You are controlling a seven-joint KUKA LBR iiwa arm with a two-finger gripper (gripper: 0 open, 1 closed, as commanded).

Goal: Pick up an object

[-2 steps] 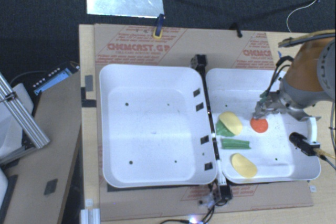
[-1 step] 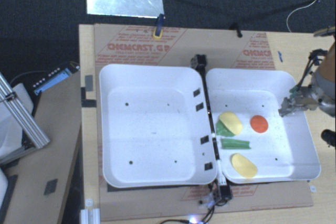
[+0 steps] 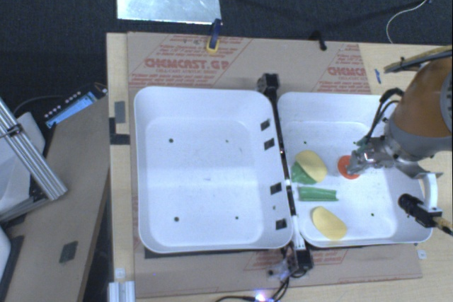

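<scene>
Left on the table [image 3: 120,173]: white bin [image 3: 205,173]. Right bin [image 3: 333,120] has a yellow-green piece [image 3: 309,167], a green bar [image 3: 317,193] below it, a yellow piece [image 3: 329,223] near the front wall. End effector [image 3: 357,163] sits low over an orange-red object [image 3: 347,166], touching or nearly; finger state: cannot tell.

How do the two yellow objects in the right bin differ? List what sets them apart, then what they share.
The upper yellow object lies against a green piece; the lower yellow object lies alone. The upper sits nearer the gripper; the lower nearer the bin's front wall. Both are rounded, yellow, and lie in the right bin.
</scene>
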